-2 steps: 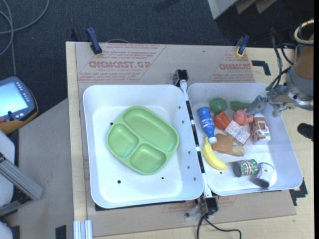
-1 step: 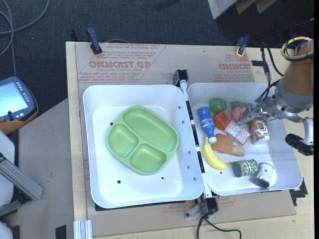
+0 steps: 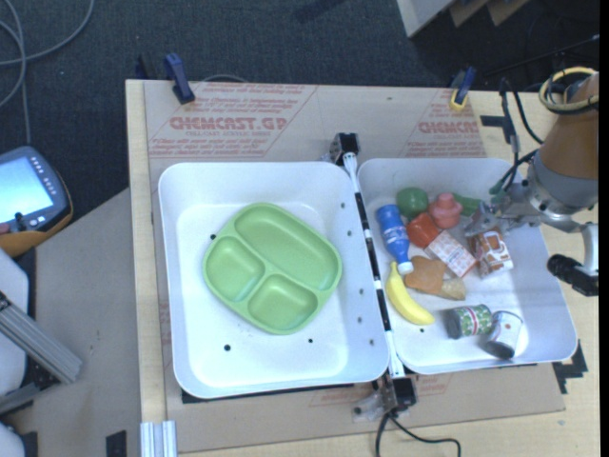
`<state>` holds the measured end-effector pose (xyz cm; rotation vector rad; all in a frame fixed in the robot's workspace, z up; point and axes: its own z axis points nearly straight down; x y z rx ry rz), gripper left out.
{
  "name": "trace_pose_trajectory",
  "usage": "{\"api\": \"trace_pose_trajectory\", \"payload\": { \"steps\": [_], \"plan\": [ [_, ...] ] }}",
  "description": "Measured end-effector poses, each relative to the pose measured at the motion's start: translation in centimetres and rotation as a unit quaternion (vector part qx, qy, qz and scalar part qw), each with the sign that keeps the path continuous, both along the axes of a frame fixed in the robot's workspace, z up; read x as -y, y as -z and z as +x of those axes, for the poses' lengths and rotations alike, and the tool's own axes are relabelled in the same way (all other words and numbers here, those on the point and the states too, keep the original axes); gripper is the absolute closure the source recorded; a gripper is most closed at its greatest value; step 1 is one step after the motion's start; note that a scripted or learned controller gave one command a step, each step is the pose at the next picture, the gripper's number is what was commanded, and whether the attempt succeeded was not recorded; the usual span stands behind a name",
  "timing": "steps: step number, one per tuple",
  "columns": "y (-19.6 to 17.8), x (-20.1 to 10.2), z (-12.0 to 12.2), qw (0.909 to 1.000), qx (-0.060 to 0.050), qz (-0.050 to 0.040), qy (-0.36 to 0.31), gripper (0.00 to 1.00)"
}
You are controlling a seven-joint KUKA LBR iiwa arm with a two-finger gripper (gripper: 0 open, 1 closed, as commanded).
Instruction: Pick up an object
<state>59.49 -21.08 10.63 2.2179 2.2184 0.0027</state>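
Note:
The right bin (image 3: 557,298) holds a pile of small things. Among them are a blue bottle (image 3: 392,234), a green round piece (image 3: 412,200), a pink-red toy (image 3: 444,208), a red-and-white packet (image 3: 449,253) and a brown packet (image 3: 491,252). Nearer the front lie a tan bread piece (image 3: 436,279), a banana (image 3: 407,299), a green can (image 3: 468,320) and a white-and-black item (image 3: 504,336). My gripper (image 3: 492,219) reaches in from the right and sits low over the bin's far right part, just above the brown packet. Nothing is visibly held.
The left bin (image 3: 181,208) carries a green divided plate (image 3: 273,267). A black clamp (image 3: 346,147) sits at the far end of the seam between the bins. Blue clips (image 3: 177,76) hold the cardboard base at the back. The arm's orange band (image 3: 574,141) rises at the right.

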Motion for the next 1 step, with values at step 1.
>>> {"api": "trace_pose_trajectory", "payload": {
  "steps": [1],
  "plan": [
    [1.46, -9.53, -0.54, 1.0, 0.005, -0.0038, -0.002, 1.0]
  ]
}}
